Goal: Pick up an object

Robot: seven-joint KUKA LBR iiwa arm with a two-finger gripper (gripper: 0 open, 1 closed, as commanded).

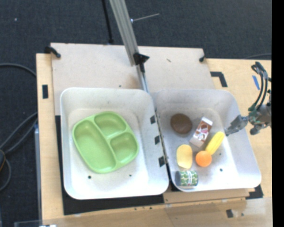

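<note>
Where the arm reached in from the right, the end effector [239,125] sat at the right bin's [236,174] right rim, a grey piece angled down and leftward over the wall. Whether its fingers were spread or pressed together could not be told; they were too small and blurred, and nothing was seen between them. Behind it, a dark wrist [260,116] with looping cables [261,86] was cut off at the right, so most of the arm stayed hidden.

Nearest the end effector, just left of it, lay a yellow banana [215,142], tilted, its lower end touching an orange ball [203,159]. Beside the banana's upper end stood a small white and red carton [202,130], its print unreadable. Left of the ball lay a pale yellow item [184,156], perhaps a lemon. A brown disc [181,124] rested above it, near the carton. At the bin's front edge a green patterned can [188,178] lay on its side, just below the yellow item.

Farther out, the left bin [85,103] held a green divided plate [105,141] with three compartments, tilted slightly. Both bins sat side by side, touching, on the worktop [99,65]. A metal pole [125,25] rose from behind the bins' seam and ran out of view at the top. Dark carpet [19,22] surrounded the worktop, with cables [9,126] on the left.
</note>
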